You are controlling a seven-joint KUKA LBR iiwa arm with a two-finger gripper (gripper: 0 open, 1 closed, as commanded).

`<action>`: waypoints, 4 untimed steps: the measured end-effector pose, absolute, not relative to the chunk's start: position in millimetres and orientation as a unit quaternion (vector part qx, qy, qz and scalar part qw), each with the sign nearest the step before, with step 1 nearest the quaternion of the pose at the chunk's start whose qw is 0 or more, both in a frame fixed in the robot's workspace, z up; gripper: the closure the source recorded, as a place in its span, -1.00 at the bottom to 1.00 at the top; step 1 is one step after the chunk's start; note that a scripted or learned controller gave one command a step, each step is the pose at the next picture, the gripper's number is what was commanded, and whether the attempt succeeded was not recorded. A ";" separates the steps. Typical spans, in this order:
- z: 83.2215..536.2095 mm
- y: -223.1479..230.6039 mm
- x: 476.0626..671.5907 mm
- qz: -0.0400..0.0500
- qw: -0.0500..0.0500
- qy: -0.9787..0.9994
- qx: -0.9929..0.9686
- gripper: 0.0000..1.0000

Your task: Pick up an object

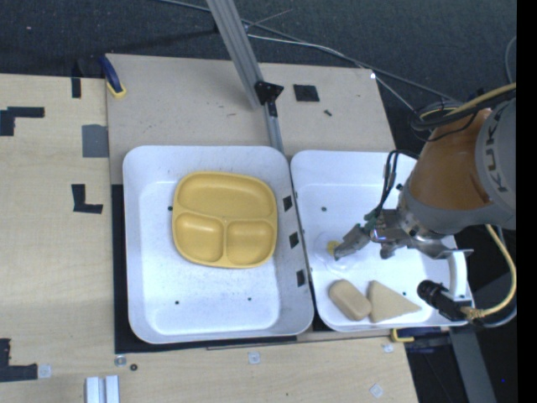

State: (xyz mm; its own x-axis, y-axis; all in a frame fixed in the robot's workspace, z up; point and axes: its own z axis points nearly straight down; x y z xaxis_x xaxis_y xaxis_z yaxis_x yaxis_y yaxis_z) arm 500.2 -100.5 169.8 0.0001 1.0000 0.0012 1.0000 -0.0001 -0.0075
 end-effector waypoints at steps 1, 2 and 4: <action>123.2 -100.2 491.3 0.002 0.003 -0.707 -0.707 -1.00; 135.5 -99.7 492.3 0.001 0.002 -0.707 -0.707 1.00; 249.2 -102.8 507.0 -0.001 -0.002 -0.707 -0.707 1.00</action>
